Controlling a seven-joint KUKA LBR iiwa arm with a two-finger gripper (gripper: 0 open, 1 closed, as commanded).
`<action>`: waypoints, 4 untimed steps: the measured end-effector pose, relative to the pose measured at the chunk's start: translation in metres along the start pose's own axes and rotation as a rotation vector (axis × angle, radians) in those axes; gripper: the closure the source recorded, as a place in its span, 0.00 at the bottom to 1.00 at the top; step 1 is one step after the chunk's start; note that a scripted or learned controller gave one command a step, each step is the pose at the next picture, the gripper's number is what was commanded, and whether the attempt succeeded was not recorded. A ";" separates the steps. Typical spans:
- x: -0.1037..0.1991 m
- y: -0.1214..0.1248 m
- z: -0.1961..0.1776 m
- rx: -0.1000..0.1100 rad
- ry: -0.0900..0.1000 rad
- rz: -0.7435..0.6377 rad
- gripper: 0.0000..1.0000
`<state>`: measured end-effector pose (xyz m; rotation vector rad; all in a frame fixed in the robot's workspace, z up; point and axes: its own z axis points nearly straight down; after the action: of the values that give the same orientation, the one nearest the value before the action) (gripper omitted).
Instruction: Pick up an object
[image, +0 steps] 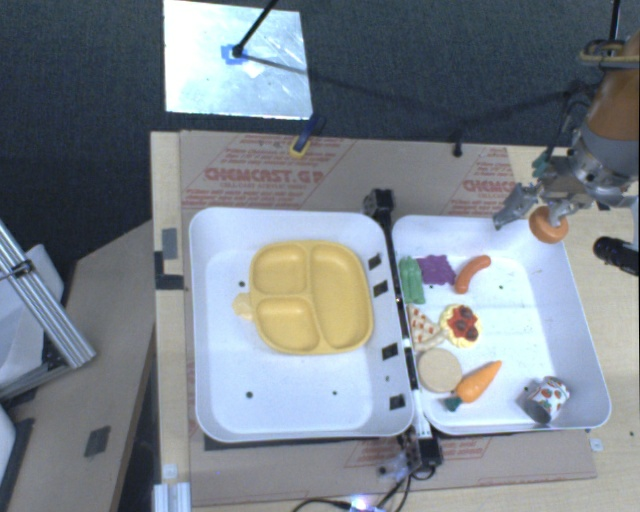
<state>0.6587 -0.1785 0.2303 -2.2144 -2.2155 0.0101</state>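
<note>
Orange round toy piece (549, 229): pinched between the fingers of the claw (545, 214), directly beneath it, raised over the far right corner of the right white bin (585, 330). Claw fingers pressed in against this piece, not spread.

Edges and open room: bin rim just below and left of the claw; bare white floor in front of the claw along the bin's right side. Further left of the claw, near the divider (397, 300): green block (411, 280), purple piece (436, 268) and toy sausage (472, 271). Nearer the camera than the claw: pizza slice (424, 328) touching a round red-topped piece (461, 324), tan disc (439, 369), toy carrot (478, 381), and a small crumpled silver item (543, 398) in the near right corner. Well to the left of the claw, in the left white bin (215, 380): yellow three-compartment plate (305, 297), with open floor on all sides.

Surface and room: both bins on a cardboard sheet (250, 170) over a tan bench (110, 330); dark carpet (80, 120) beyond; shiny square panel (237, 58) far left of the claw; aluminium rails (40, 305) at the left edge.

Writing: red print "CHEMCAST GP" on the cardboard, repeated; second print left of the claw only partly legible.
</note>
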 end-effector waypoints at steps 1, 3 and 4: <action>0.001 0.002 -0.009 -0.013 -0.003 -0.003 0.00; 0.010 0.000 0.093 -0.009 -0.001 -0.004 0.00; 0.010 0.001 0.143 -0.007 -0.001 -0.005 0.00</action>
<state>0.6579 -0.1682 0.0875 -2.2135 -2.2246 0.0032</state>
